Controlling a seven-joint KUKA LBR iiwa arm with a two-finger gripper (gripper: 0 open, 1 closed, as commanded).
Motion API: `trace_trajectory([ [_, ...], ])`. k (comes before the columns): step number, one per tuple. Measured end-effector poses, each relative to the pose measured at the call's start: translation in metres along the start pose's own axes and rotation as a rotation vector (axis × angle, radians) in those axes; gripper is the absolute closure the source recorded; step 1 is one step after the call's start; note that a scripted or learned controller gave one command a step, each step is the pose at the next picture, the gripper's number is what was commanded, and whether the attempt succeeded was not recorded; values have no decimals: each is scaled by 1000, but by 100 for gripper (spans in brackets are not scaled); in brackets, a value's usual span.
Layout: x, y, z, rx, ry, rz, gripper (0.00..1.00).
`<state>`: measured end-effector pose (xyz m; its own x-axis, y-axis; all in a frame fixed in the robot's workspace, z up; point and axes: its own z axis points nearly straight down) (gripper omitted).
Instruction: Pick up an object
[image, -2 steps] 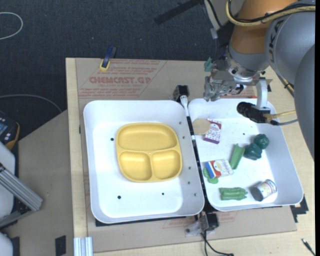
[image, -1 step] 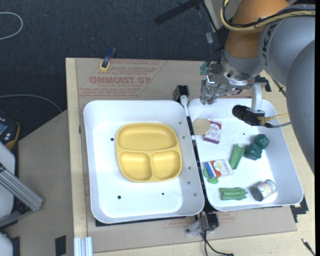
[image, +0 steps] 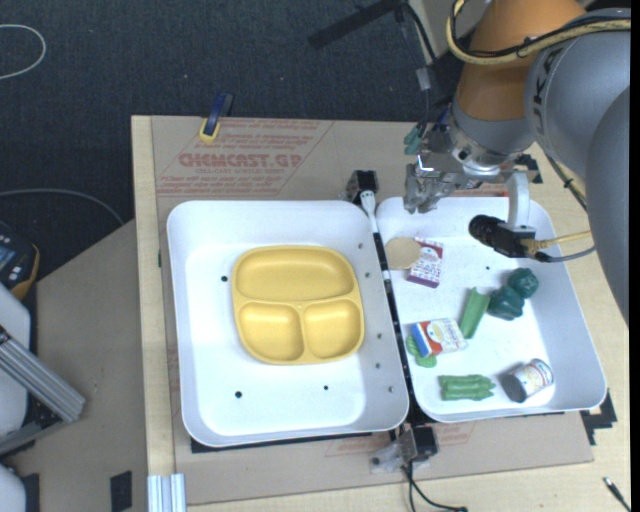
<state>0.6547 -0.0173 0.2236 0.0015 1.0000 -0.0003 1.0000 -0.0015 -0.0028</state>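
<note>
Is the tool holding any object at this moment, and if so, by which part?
Nothing is held. The tool hangs above the right bin's far edge with nothing between its fingers; the objects lie in the bin.

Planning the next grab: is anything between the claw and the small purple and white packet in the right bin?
Nothing visible stands between them. The claw is above the right bin's back edge, and the packet lies flat just in front of it, beside a tan disc, with open bin floor between.
</note>
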Motion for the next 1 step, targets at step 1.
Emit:
trace_trajectory([
  [1, 0, 10, 7, -5, -1, -3, 100],
])
